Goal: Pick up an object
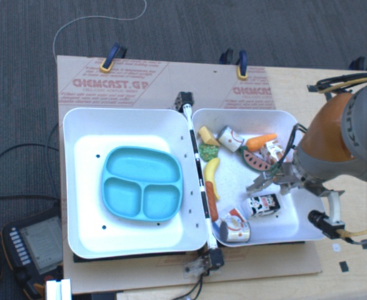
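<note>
The right bin holds several toy foods. Along its left wall lie a corn piece, a yellow banana and a red chili. A small can, a carrot and a watermelon slice sit toward the back. A black-and-white carton lies near the middle, and a red-and-white cup rests at the front. My gripper hangs low in the right bin, just above the carton and in front of the watermelon slice. I see nothing held in it.
The left bin holds a blue sectioned plate. The orange-banded arm covers the right bin's right side. Blue and yellow clamps hold the board at the back. Cables and a black device sit at the left.
</note>
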Robot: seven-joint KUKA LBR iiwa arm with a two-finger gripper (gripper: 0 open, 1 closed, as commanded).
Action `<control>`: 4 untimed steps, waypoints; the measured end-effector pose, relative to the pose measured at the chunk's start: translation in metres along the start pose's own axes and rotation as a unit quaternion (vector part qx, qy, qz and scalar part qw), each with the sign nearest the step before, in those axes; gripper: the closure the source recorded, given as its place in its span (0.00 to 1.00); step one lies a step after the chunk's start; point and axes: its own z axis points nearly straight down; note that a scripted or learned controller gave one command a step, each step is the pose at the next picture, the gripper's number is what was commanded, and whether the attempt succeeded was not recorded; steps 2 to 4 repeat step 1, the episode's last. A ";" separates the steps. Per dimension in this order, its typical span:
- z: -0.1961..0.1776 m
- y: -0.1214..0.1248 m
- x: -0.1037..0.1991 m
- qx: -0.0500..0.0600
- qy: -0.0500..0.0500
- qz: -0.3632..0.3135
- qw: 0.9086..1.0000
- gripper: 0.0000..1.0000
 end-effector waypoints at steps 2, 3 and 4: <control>-0.007 0.000 0.000 0.002 0.001 0.000 1.000 1.00; -0.007 0.000 0.000 0.002 0.001 0.000 1.000 1.00; -0.007 0.000 0.000 0.002 0.001 0.000 1.000 1.00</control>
